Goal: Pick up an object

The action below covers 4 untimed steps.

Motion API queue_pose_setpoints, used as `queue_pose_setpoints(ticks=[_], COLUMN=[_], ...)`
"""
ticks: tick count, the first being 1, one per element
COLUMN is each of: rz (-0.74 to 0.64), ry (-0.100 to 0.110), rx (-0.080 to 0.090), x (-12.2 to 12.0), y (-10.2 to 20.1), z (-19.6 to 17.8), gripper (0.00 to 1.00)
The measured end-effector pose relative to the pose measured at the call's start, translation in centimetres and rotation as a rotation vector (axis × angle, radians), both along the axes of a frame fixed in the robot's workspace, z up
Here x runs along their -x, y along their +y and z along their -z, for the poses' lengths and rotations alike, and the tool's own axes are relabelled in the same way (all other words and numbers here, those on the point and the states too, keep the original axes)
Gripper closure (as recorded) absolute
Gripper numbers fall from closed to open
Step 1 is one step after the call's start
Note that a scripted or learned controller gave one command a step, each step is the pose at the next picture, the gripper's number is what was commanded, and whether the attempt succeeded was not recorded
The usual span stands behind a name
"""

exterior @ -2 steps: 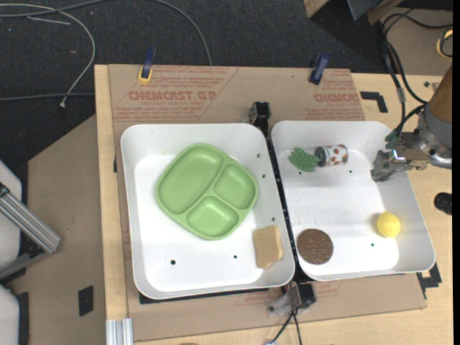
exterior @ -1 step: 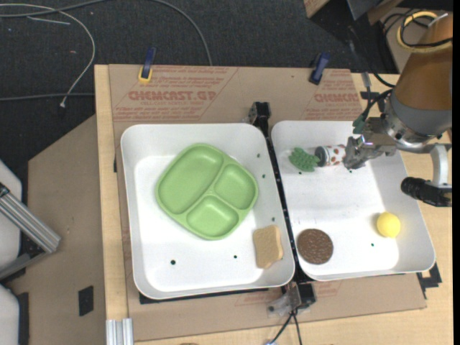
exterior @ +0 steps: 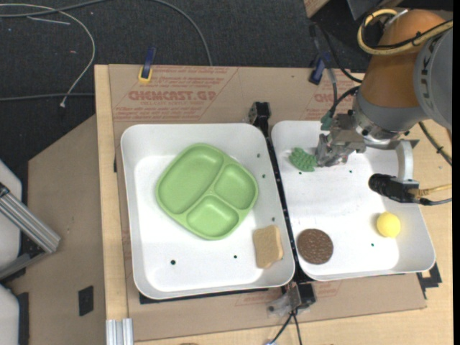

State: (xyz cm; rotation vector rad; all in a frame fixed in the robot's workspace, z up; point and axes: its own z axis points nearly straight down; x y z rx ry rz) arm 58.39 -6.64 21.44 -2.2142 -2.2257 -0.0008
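So from the overhead camera: two white bins sit side by side on a cardboard-covered counter (exterior: 180,95). The left bin (exterior: 136,192) has a green divided plate (exterior: 207,190) sitting around its middle, and a tan sponge-looking block (exterior: 268,246) near its near right corner, apart from the plate.

The right bin (exterior: 410,254) has three things in it. A small green toy (exterior: 302,159) is at the far left part of it, a brown round cookie thing (exterior: 315,245) is at the near left, and a yellow ball (exterior: 388,225) is over on the right, well apart from the others.

The arm (exterior: 402,63) comes in from the right, and the gripper (exterior: 332,153) is down in the right bin, just right of the green toy, looks like it's touching or almost touching it. Honestly can't tell if the gripper is spread or clamped from this angle, and I can't see the toy between anything, so not calling it a grab. The toy looks like it's lying on the bin floor
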Motion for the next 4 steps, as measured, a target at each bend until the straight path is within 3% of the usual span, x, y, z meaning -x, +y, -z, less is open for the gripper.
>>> queue_pose_setpoints(ticks=[2, 3, 4], rz=[-0.001, -0.001, 0.003], ry=[-0.003, -0.006, -0.002], rx=[-0.001, -0.001, 0.002], x=[-3.6, -4.8, -4.8], y=[10.2, 15.3, 14.9], z=[0.9, -1.4, -1.3], gripper=[1.00, 1.00, 0.00])
